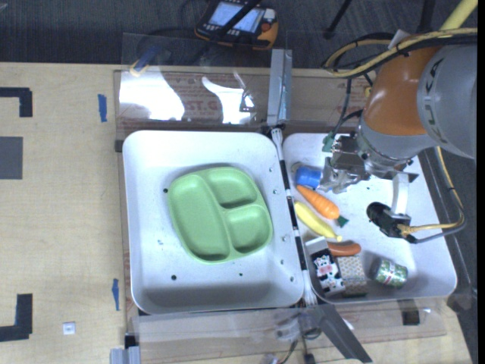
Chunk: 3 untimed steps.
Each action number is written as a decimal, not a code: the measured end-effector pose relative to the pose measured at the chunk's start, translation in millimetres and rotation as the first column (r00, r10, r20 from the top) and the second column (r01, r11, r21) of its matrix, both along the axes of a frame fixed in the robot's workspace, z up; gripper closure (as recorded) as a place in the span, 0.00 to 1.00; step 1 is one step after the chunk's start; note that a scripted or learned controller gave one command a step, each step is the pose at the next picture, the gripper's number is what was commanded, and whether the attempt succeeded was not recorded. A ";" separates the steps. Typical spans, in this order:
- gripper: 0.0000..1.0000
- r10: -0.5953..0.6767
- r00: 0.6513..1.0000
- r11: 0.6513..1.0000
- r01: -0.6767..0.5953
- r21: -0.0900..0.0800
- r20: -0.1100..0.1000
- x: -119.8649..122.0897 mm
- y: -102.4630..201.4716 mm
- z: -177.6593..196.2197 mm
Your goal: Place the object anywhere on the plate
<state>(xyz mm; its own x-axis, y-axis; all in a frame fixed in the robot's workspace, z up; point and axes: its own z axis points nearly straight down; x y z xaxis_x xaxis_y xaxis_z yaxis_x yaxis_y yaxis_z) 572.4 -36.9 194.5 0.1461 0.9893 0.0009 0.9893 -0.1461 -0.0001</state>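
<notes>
On the wooden table [61, 203], I see the left bin [144, 158] at frame centre holding the green divided plate [220, 212], with nothing resting on it. In the right bin [439, 264] the objects lie in a column along its left side: a blue piece [308, 177], a carrot [317, 202], a banana [316, 220], a sausage [342, 248], a patterned box [328, 271] and a green can [389, 272]. The gripper [339, 174] sits low over the bin's upper part, just beside the blue piece and carrot, and I cannot tell how its jaws stand.
</notes>
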 end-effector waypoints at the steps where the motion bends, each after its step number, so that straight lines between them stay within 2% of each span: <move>1: 1.00 0.272 0.962 0.962 -0.272 0.000 -0.002 -44.6 -60.9 16.9; 2: 1.00 0.383 0.924 0.924 -0.383 0.001 -0.002 -76.2 19.0 -10.5; 3: 1.00 0.362 0.932 0.932 -0.362 -0.002 0.001 -38.6 69.0 -8.5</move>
